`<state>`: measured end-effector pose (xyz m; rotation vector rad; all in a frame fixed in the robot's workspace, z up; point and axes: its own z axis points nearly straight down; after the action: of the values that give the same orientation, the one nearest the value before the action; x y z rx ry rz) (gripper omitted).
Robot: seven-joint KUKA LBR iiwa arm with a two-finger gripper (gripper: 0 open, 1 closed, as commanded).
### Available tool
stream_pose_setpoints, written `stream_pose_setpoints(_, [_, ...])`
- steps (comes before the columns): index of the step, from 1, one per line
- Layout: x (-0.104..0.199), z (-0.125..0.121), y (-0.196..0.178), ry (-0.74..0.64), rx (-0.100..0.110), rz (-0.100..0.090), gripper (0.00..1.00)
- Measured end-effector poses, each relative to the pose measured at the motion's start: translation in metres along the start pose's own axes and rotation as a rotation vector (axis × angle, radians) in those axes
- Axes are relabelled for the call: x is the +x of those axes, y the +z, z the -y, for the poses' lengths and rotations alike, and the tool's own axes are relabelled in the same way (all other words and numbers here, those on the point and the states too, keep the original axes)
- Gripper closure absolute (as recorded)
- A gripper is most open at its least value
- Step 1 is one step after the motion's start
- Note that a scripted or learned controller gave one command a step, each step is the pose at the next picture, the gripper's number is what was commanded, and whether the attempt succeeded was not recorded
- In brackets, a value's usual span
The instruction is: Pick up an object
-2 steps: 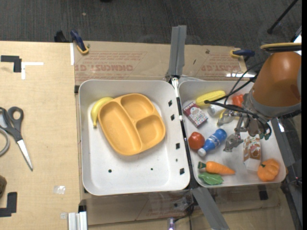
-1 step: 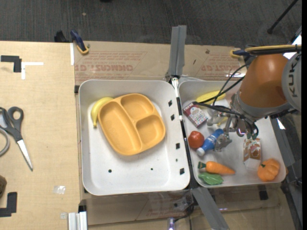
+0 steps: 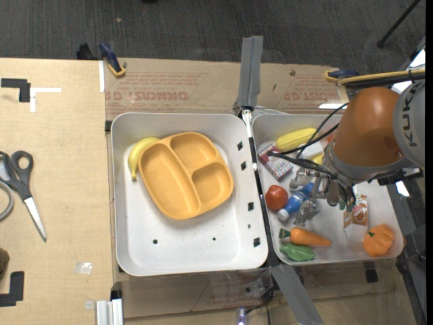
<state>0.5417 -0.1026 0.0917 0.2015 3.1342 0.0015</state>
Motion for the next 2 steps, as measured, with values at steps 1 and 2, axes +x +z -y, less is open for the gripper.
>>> stream_pose_setpoints(1, [0.0000, 0.0001, 0.0000, 0.000, 0.000, 0.000, 0.00])
stream_pose_setpoints(2, [0.0000, 0.0001, 0.0000, 0.000, 0.000, 0.000, 0.00])
